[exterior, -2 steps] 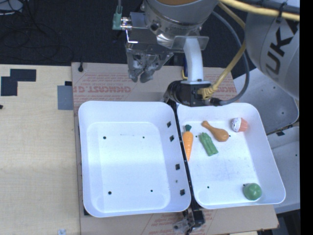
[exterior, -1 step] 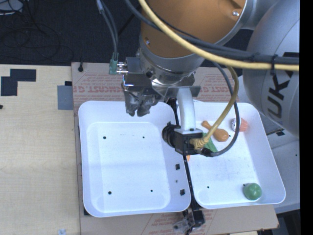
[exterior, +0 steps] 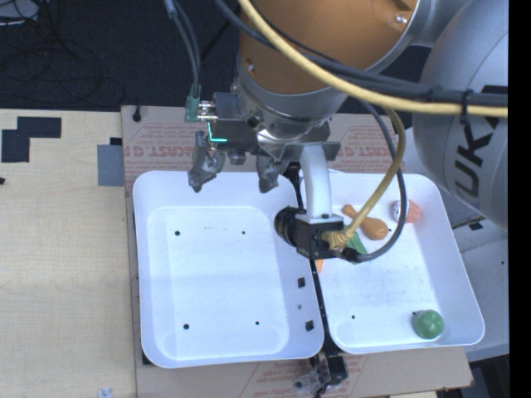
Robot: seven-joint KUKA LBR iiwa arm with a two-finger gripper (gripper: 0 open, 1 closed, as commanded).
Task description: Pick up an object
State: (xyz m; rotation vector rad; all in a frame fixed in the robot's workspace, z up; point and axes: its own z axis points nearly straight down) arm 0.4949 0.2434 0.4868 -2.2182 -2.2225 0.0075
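My gripper [exterior: 234, 172] hangs over the back rim of the left bin [exterior: 143, 264], its two dark fingers [exterior: 202, 169] spread wide apart with nothing between them. It is open. In the right bin [exterior: 461, 272] a green ball [exterior: 428, 324] lies near the front right corner. An orange elongated object [exterior: 369, 225] and a small orange-red object [exterior: 411, 212] lie near the back of that bin. A small green piece [exterior: 357, 243] peeks out beside the cable loop, partly hidden.
The arm's large orange and grey body covers the top of the view. A yellow cable and a black fitting [exterior: 309, 232] hang over the divide between the bins. A cardboard sheet [exterior: 166, 143] lies under both bins on the wooden bench [exterior: 58, 247].
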